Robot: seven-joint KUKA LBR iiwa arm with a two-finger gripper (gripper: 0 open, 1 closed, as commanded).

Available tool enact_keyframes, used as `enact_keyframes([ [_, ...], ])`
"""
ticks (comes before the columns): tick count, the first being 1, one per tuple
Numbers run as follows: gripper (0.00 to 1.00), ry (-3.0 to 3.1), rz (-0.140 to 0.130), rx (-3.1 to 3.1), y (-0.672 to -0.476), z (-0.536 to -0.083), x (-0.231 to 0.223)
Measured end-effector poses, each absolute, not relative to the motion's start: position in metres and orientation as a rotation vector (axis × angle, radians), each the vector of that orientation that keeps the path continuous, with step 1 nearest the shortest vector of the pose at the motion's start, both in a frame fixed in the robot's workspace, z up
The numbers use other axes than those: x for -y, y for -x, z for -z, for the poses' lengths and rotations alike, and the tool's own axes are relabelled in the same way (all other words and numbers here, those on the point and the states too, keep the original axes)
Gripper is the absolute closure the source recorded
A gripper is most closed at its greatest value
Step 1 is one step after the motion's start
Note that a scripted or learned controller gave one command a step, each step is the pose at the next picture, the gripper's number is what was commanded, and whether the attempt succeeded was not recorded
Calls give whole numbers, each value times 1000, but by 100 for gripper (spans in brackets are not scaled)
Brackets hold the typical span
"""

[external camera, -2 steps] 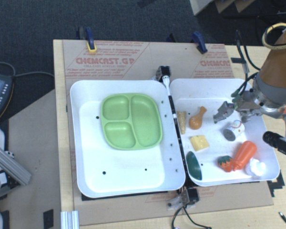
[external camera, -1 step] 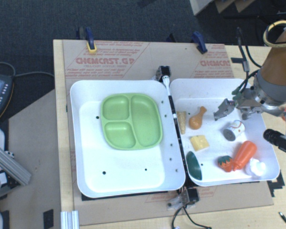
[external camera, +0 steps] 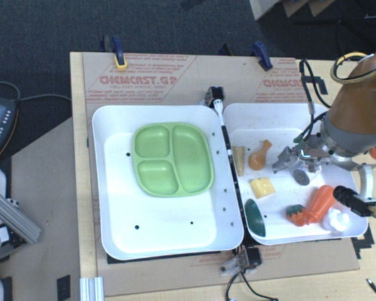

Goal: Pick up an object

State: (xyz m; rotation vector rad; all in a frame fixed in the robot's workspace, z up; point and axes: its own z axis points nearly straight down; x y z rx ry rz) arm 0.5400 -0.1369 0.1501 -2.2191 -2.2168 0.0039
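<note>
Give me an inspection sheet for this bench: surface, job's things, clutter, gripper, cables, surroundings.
Surface: brown board with red print, bearing left bin and right bin side by side.
Job's things: in the right bin, drumstick toy, yellow cheese piece, tan piece, dark green piece, carrot toy, white item.
Clutter: green divided plate in the left bin.
Gripper: gripper low over the right bin, right of the drumstick; finger state unclear.
Cables: black cable along the arm; wires at the front edge.
Surroundings: blue clamps at the back edge, dark carpet.
</note>
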Motion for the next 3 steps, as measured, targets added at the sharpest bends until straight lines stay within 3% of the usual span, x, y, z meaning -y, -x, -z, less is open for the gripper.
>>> enact_keyframes([
  [2,0,2231,25,2242,-552,-105,143],
  [3,100,2225,3,2223,-545,-106,144],
])
